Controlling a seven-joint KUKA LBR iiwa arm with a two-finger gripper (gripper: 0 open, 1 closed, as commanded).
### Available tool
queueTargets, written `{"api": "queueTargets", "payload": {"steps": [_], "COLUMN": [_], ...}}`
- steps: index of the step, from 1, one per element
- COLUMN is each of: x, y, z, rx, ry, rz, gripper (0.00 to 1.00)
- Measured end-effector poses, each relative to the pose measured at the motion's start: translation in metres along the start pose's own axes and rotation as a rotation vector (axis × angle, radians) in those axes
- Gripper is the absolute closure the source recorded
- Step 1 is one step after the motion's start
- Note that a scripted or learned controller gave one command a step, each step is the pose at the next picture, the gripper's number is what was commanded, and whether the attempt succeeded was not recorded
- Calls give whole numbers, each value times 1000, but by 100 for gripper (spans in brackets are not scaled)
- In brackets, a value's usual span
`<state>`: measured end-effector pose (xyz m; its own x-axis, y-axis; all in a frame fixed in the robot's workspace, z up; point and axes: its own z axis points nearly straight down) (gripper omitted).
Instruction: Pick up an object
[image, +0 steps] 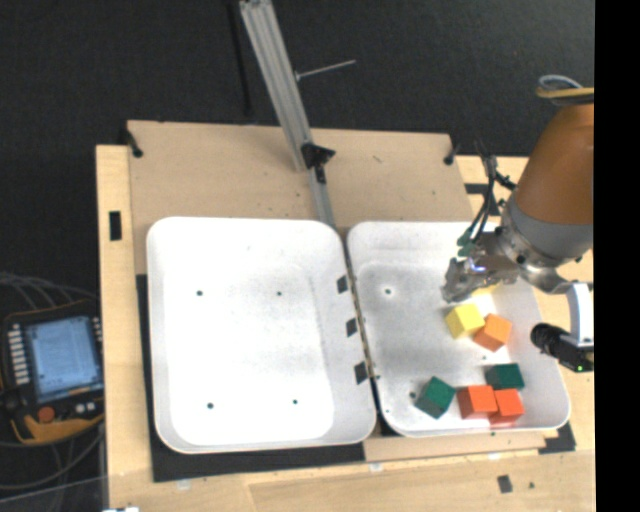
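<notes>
The fingers (462, 288) are hovering in the right bin (400, 330), their spread impossible to tell; the yellow block (464, 319) is sitting just below them, touching an orange block (492, 331).

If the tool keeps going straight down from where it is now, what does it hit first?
Most likely the yellow block, which sits just below the tool in the right bin. Depth is unclear from this slanted view; it could land on the bin floor beside the block.

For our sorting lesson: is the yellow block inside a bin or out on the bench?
Inside. The yellow block lies on the floor of the right bin, within its rim, beside an orange block.
</notes>
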<state>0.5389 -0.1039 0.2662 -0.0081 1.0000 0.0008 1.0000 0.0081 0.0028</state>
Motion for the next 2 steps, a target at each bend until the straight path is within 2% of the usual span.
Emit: {"api": "queueTargets", "payload": {"steps": [1,2], "x": [52,103], "y": [14,44], "z": [13,10], "rx": [4,0], "ry": [-1,0], "rz": [2,0], "gripper": [100,100]}}
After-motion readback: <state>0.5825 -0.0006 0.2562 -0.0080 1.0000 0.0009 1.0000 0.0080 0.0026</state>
